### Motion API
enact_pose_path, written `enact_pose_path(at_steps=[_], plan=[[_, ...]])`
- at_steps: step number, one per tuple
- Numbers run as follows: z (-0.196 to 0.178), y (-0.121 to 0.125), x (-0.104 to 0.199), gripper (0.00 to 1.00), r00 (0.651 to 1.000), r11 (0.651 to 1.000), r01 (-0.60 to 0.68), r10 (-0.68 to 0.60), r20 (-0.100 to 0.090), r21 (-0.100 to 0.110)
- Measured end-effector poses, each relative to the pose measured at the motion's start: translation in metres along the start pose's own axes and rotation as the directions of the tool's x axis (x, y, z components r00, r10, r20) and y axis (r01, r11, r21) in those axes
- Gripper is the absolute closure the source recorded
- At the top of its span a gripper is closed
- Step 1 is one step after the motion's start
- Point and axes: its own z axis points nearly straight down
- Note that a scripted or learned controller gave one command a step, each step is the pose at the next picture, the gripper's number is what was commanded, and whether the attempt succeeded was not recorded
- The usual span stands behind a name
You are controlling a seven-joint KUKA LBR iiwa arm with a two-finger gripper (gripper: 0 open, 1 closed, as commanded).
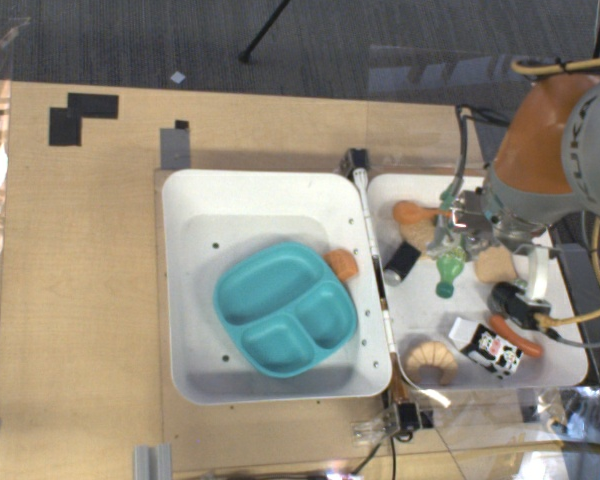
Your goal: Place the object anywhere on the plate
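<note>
the end effector (450, 236) hangs over the right white bin (570, 373), just above a small green bottle (448, 271); whether it grips, i cannot tell; the teal three-compartment plate (285, 309) sits in the left white bin (190, 268)

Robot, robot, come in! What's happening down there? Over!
Gripper over right bin, above green bottle. Teal plate in left bin, orange bit touching its rim.

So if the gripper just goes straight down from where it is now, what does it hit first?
Most likely the green bottle, lying right under the gripper in the right bin. Depth is hard to judge from this slant; the tan object beside it is close too.
</note>
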Motion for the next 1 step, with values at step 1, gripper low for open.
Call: enact_pose_path(at_steps=[1], plan=[[-0.0001, 0.0000, 0.0000, 0.00, 1.000, 1.000, 0.000, 0.000, 0.000, 0.000]])
